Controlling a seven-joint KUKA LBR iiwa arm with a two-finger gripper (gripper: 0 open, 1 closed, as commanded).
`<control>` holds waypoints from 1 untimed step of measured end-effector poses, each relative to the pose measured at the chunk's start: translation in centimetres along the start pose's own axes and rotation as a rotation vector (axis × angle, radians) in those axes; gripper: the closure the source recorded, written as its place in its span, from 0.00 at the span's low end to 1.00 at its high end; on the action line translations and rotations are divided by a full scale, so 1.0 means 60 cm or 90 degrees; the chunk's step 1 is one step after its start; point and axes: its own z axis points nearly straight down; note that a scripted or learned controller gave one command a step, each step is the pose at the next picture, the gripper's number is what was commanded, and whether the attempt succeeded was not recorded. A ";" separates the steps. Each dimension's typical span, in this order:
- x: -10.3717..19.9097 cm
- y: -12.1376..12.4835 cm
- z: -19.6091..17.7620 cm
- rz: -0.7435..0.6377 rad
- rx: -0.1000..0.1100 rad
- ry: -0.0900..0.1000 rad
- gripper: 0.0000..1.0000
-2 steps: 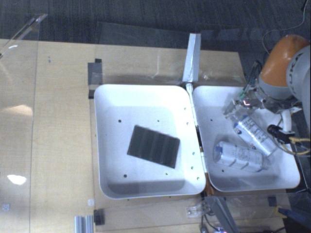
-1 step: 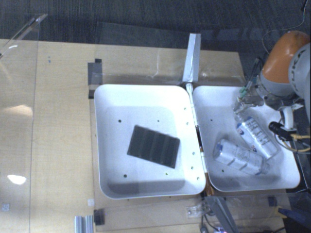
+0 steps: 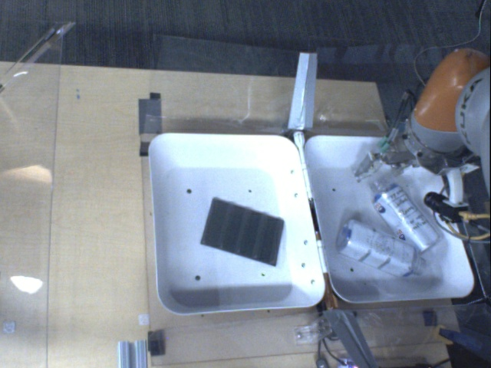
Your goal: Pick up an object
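A flat black ridged pad (image 3: 242, 231) lies tilted in the middle of the left bin (image 3: 173, 156). In the right bin (image 3: 330, 167) lie two clear plastic bottles with printed labels: one (image 3: 404, 215) slanting toward the right wall, the other (image 3: 376, 248) on its side nearer the front. My gripper (image 3: 374, 162) hangs low over the back of the right bin, just behind and left of the slanting bottle. The grey wrist and orange band (image 3: 449, 94) rise behind it at the right edge. Nothing is seen held in the gripper.
A grey metal bar (image 3: 304, 90) stands at the back between the two bins. Black and yellow cables (image 3: 453, 209) hang by the right bin's right wall. A clear sheet covers the wooden bench (image 3: 77, 205) on the left.
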 end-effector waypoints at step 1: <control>-0.002 -0.064 0.020 -0.095 0.004 0.001 0.00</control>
